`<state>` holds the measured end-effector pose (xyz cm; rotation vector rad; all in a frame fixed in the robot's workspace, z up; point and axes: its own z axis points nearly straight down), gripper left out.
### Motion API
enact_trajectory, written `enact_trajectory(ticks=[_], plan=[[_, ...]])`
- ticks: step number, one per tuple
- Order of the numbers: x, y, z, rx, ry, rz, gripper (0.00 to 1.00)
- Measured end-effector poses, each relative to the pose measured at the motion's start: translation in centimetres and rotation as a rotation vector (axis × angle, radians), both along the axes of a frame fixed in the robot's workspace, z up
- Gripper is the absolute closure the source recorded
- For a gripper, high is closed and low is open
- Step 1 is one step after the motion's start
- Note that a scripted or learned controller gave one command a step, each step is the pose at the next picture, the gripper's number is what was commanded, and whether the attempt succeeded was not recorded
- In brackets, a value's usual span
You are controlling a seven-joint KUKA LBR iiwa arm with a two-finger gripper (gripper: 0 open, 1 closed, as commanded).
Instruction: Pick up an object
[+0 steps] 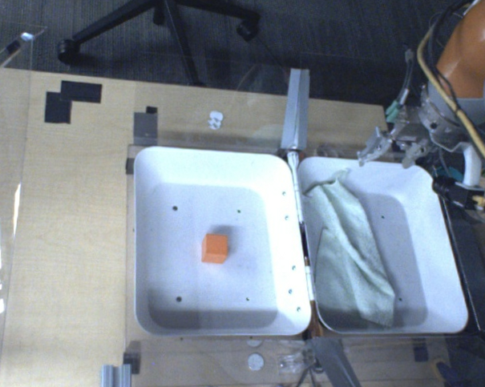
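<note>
The gripper (391,149), fingers spread and empty, hung over the right bin's (433,237) far edge, well apart from the orange cube (215,248) in the left bin (157,225).

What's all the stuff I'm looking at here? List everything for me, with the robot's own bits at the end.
cube: one, orange, near the middle of the left bin.
cloth: one, pale greenish-white, crumpled along the left side of the right bin.
bins: two, white, shallow, side by side on the bench; left bin, right bin.
bench: one, light wood colour, under both bins.
black patches: two joined blocks, on the bench at upper left.
office chair base: one, black, on the dark floor beyond the bench.
arm: one, orange and grey, at upper right.
gripper: one, metallic, above the right bin's far edge, nothing seen between its jaws.
</note>
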<state>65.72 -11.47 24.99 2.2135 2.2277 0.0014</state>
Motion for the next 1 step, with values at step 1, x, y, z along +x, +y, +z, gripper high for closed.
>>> enact_trajectory(ticks=[1], plan=[[-1.36, 0.66, -15.38, -0.001, -0.004, 0.143, 0.0]])
